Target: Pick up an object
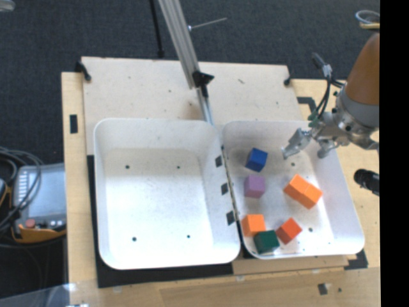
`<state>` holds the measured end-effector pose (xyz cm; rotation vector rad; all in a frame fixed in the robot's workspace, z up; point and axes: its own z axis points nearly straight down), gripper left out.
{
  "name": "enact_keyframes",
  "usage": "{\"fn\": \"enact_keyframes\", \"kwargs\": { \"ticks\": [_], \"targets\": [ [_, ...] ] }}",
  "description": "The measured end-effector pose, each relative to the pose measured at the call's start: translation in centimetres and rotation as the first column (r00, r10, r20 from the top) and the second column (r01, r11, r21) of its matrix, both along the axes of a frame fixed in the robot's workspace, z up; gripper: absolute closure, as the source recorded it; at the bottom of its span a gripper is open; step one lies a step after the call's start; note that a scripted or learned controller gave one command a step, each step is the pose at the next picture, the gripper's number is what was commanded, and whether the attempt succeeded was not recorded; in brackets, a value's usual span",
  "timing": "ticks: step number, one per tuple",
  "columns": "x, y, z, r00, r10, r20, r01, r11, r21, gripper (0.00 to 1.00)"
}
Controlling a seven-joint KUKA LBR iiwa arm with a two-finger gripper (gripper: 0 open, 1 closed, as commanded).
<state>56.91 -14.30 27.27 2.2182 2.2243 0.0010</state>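
Jaws spread and holding nothing over the right bin (339, 197).
The gripper (310, 144) hangs right of the blue cube (256, 159).

No legible text, label, brand, number or sign found anywhere. Blocks in the bin (332, 232) below the gripper (310, 144) bore plain faces. Device (39, 197) far to the gripper's left carried markings too small and blurred for reading.
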Motion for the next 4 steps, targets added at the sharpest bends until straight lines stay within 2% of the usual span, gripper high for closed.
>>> {"fn": "enact_keyframes", "kwargs": {
  "ticks": [1, 3, 4],
  "targets": [
    [0.0, 0.0, 0.0, 1.0, -0.002, 0.001, 0.002, 1.0, 0.0, 0.0],
    [0.0, 0.3, -8.6, 1.0, -0.006, -0.005, 0.006, 1.0, -0.002, 0.0],
    [-1.0, 0.0, -13.3, 1.0, -0.004, -0.003, 0.004, 1.0, -0.002, 0.0]
  ]
}}
